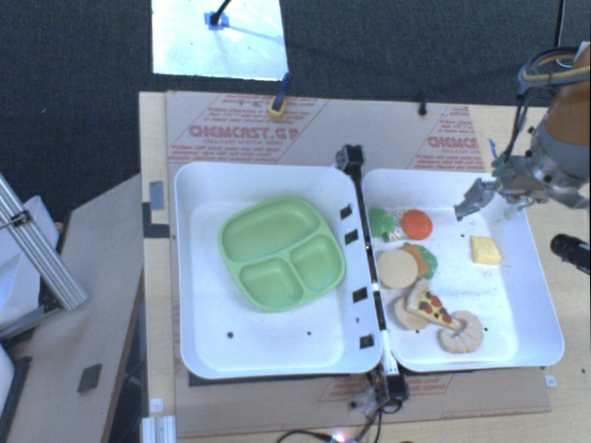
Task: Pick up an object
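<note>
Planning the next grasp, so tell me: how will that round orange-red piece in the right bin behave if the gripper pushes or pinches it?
The orange-red piece looks round and smooth, so it may roll or slip from a pinch. It seems small, probably light. It sits against the green piece, which could shift too.

A green divided tray [282, 252] lies alone in the left white bin [199, 340]; both bins rest on a printed cardboard sheet [240, 127] over the counter [106, 247]; a pale square panel [217, 26] lies beyond, on dark carpet [65, 72]
</note>
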`<action>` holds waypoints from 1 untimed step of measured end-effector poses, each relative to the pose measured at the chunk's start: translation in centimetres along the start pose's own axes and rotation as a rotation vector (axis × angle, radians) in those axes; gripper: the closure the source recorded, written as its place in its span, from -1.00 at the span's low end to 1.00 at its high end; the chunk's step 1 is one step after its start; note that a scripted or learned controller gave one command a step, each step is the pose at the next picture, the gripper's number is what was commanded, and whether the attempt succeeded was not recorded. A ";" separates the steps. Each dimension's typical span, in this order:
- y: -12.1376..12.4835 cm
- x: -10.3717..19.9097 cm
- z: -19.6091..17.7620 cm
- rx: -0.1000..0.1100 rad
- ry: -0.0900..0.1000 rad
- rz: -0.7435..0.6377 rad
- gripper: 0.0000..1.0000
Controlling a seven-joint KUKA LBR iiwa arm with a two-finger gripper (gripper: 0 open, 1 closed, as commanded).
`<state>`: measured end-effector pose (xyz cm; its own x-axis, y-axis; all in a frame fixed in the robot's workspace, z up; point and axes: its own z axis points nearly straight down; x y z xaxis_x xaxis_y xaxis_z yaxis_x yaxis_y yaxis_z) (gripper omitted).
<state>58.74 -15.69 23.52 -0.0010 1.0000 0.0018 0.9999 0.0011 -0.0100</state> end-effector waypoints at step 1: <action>0.2 0.0 -0.6 -0.011 -0.002 -0.003 -1.00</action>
<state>58.98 -15.66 24.15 -0.0036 1.0000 -0.0002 1.0000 0.0036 0.0011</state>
